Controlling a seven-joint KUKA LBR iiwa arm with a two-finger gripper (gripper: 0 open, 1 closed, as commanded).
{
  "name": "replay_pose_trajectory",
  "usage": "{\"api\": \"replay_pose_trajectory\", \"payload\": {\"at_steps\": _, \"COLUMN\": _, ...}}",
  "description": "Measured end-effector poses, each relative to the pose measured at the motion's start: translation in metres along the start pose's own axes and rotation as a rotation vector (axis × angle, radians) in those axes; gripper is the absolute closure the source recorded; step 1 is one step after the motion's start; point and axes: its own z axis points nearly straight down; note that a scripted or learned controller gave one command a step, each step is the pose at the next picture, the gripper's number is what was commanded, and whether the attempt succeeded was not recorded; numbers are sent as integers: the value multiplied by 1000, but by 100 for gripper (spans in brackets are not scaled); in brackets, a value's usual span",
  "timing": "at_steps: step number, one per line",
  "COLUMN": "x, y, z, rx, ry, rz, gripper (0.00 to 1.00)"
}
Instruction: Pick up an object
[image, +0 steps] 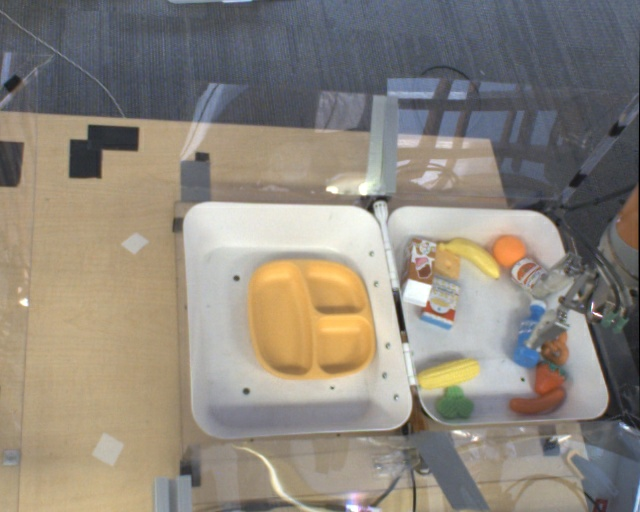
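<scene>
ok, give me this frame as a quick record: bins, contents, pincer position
left bin: holds a yellow divided tray
right bin: toy food
top of right bin: banana, orange, small cartons
bottom of right bin: corn cob, broccoli, red sausage
pincer: over the right side of the right bin, above a blue item
grasp: cannot tell

Both bins (200, 330) are white. The sectioned tray (310, 318) is yellow-orange. The banana (474, 256) and corn cob (448, 373) are yellow, the ball (508, 248) orange, the broccoli (456, 403) green, the sausage (536, 403) red. The worktop (90, 330) is pale wood with black patches (102, 147).
</scene>
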Motion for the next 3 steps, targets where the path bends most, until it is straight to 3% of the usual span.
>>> {"api": "replay_pose_trajectory", "payload": {"at_steps": 1, "x": -24, "y": 39, "z": 116, "rx": -3, "ry": -7, "rz": 266, "gripper": 0}}
{"api": "replay_pose_trajectory", "payload": {"at_steps": 2, "x": 45, "y": 36, "z": 73, "rx": -1, "ry": -1, "rz": 355, "gripper": 0}}
{"api": "replay_pose_trajectory", "payload": {"at_steps": 3, "x": -39, "y": 107, "z": 116, "rx": -5, "ry": -3, "rz": 680, "gripper": 0}}
